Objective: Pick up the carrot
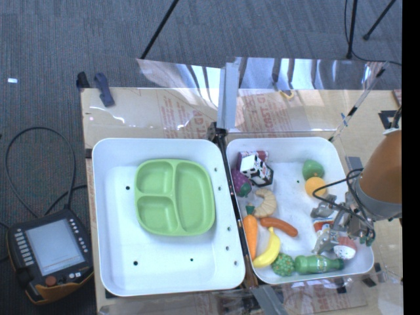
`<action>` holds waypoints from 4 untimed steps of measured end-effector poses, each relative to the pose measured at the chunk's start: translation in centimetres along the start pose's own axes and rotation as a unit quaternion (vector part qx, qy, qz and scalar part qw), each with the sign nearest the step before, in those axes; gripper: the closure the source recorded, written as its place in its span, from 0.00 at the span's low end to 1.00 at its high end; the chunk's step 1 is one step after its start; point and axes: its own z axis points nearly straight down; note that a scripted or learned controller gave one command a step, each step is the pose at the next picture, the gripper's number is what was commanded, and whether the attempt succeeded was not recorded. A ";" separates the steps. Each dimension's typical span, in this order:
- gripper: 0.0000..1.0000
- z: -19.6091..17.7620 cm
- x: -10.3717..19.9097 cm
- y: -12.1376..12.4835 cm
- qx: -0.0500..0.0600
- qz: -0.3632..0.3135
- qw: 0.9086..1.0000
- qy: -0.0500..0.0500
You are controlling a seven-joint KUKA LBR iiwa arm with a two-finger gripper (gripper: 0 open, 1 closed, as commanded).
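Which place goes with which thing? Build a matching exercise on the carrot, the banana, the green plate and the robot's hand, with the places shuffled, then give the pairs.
Things:
1. carrot
2. banana
3. green plate
4. hand

Places:
A. in the left bin
B. over the right side of the right bin
C. along the right bin's left wall, tip toward the near edge
D. right of the carrot, curving toward the near edge

Pairs: 1-C, 2-D, 3-A, 4-B
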 end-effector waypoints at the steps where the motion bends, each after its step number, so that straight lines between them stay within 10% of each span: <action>1: 0.00 0.0 4.2 -6.3 0.002 0.167 0.986 0.007; 2: 0.00 0.1 0.1 -2.4 0.003 0.290 0.957 0.004; 3: 0.00 -0.1 1.1 -3.4 0.002 0.235 0.972 0.006; 4: 0.00 0.1 -1.7 -1.6 0.004 0.347 0.938 0.005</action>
